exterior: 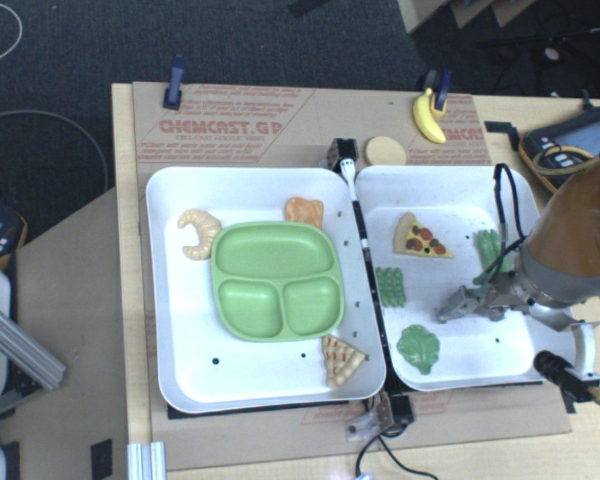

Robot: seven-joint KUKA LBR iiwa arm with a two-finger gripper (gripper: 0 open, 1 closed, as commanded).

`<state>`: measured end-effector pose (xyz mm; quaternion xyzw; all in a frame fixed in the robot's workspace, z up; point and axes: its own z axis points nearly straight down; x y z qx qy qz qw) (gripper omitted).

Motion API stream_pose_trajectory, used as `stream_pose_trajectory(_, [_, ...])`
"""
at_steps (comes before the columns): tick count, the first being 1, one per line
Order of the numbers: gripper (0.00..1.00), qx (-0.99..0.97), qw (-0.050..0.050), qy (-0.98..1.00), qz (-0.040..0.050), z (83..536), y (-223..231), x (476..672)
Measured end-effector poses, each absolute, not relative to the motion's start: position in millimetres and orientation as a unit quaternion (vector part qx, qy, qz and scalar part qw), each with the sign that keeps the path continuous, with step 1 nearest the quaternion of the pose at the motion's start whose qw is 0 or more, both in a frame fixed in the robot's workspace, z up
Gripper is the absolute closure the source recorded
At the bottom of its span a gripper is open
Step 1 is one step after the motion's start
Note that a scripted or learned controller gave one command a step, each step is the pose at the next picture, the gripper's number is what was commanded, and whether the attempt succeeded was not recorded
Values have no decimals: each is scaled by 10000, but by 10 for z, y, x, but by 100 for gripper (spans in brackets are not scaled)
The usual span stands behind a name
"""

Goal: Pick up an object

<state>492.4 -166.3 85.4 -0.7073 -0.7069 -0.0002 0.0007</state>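
Tool (450, 311) sat low in the right bin (460, 193), tips toward cam's left; spread or pinched, can't tell. Nearest obj: green lettuce piece (418, 348), just below-left of the tips, w/ green strip (390, 286) above-left, pizza slice (421, 238) farther up.

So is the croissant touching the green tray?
Touching, it seems. In the camera view the croissant lies in the left bin right against the green tray's upper-left edge, with no white gap showing between them.
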Motion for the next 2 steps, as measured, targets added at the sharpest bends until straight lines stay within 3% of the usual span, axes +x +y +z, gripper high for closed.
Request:
stream_pose_trajectory(1, [100,-7077,-9,-7065,-3,945,-1671,4935])
stream_pose_trajectory(2, [100,-7072,-1,-7070,-2,1865,-659,4782])
